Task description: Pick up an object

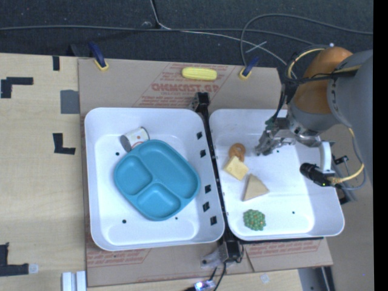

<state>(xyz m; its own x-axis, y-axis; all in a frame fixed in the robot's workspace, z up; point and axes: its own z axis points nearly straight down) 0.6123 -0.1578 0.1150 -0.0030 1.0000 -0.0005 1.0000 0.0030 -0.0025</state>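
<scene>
My pincer [267, 143] hangs over the right bin [303, 223]. I cannot tell how it is set. The food lies near it: a brown bun [237, 151], a yellow block [237, 168], a tan wedge [254, 188] and a green ball [254, 219]. The left bin [100, 223] has a blue tray [156, 179] and a cup [134, 139].

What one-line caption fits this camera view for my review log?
Gripper poised over the right bin near a brown piece, two yellow wedges and green ball; blue divided tray in left bin.
</scene>
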